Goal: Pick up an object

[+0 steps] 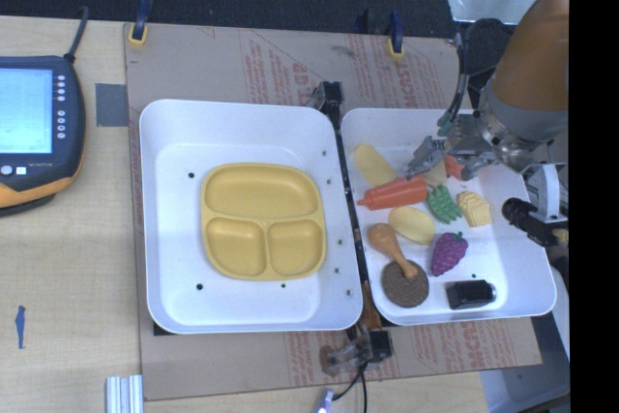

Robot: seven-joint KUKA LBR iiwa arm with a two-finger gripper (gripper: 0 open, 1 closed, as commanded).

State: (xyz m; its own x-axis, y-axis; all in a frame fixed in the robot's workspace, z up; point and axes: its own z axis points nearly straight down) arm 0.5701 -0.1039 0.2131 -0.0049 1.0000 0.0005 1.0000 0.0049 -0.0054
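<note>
The right bin (522,300) holds several toy foods: an orange carrot (394,193), a pale yellow lemon (373,162), a potato-like yellow piece (414,224), a green vegetable (444,205), a corn piece (473,208), purple grapes (448,251), a brown drumstick on a round base (398,268) and a black block (471,293). My gripper (437,158) hangs low over the bin's upper middle, just above the carrot's right end and the green piece. A small red-orange piece (453,167) lies close by it.
The left bin (169,208) carries a yellow divided tray (263,220). A teach pendant (34,131) lies at the far left of the bench. Clamps (331,95) sit between the bins at top and bottom.
</note>
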